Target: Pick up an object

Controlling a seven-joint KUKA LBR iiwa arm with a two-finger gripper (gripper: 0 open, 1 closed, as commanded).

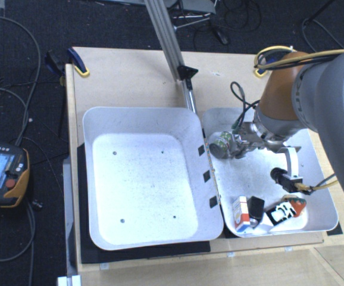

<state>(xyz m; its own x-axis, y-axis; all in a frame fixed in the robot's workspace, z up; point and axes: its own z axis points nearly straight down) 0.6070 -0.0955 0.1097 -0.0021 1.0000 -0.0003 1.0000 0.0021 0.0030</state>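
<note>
Gripper [227, 145], grasp state unclear, over right bin [315, 219]; one carton [241, 214]; two bins.

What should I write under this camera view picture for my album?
Grey robot arm's gripper reaching into the right white bin near small boxes.

place: robotics lab | evidence: teach pendant [2, 174], loose cables [8, 94] on dark floor, aluminium strut [166, 31]

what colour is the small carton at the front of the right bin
White with orange-red and blue on the small carton, seen in the camera view.
</note>
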